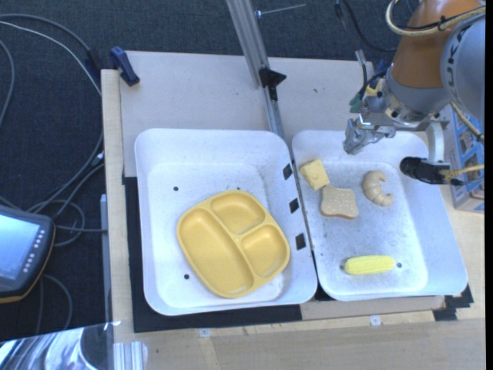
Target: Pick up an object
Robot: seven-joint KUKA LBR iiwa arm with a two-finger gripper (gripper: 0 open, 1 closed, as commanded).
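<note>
The right bin [431, 272] holds a yellow cheese wedge [313, 173], a slice of toast [339, 203], a tan croissant [377, 187] and a yellow corn cob [369, 265]. My gripper [356, 142] hangs above the bin's far rim, behind the cheese and the croissant and apart from all of them. Nothing shows between its fingers.
The left bin [154, 160] carries a yellow divided plate [233, 242]. A slanted metal post [250, 29] rises from the bench behind the bins. A black part [420, 169] juts over the right bin's right rim. Cables and a tablet [19, 254] lie at far left.
</note>
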